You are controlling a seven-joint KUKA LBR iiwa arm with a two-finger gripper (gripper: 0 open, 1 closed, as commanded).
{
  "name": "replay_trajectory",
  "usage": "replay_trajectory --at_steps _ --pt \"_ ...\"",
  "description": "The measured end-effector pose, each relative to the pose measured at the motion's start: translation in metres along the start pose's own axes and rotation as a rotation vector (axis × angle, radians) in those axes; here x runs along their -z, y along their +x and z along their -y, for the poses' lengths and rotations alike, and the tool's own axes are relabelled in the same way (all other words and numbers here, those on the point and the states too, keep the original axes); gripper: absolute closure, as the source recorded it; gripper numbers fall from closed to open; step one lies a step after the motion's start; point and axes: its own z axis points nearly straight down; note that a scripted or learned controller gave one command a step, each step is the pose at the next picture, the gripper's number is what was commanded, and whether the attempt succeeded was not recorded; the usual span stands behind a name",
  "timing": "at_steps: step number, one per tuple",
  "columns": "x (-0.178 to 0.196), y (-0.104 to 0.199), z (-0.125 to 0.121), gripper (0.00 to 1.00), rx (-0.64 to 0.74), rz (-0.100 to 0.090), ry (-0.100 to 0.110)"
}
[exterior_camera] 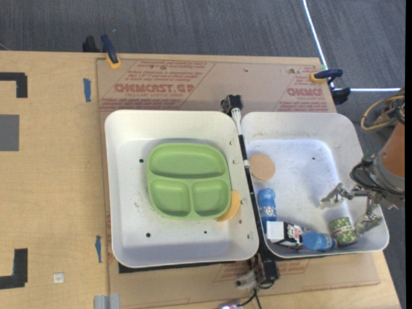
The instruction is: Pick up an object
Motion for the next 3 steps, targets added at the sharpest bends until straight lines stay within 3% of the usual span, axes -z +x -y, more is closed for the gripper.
replay_trajectory --at_steps 1,2,3 --pt "0.011 -0.003 0.0 1.0 0.0 0.006 0.004" --pt "-0.011 -0.039 -0.039 1.0 0.279 0.008 0.012" --pt "-0.011 0.009 -0.011 1.0 0.609 0.011 0.016"
